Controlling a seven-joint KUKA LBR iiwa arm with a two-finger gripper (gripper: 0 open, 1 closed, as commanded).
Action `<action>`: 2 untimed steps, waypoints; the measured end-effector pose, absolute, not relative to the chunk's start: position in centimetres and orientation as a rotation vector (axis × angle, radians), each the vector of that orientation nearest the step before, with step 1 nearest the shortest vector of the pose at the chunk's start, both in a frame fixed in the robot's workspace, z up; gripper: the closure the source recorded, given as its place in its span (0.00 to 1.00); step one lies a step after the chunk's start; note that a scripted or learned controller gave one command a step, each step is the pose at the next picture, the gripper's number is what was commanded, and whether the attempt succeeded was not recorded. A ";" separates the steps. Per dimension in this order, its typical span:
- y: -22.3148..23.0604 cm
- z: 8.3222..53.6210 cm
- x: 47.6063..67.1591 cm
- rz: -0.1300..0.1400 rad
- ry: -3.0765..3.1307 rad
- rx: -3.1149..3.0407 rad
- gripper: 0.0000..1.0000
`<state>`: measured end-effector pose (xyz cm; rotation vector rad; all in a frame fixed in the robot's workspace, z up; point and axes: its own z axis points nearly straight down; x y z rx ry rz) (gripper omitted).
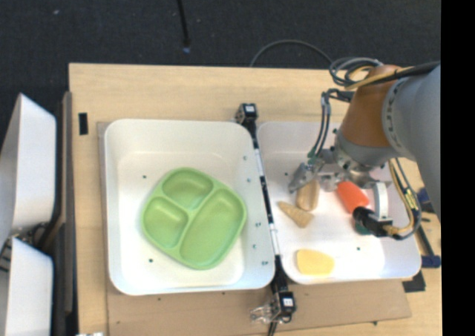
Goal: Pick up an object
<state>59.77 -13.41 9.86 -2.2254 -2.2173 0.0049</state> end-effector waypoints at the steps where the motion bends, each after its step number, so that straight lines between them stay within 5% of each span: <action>1: -13.4 11.2 60.0 -0.004 -2.216 -2.233 1.00; 2: -13.7 17.5 59.6 -0.005 -2.216 -2.233 1.00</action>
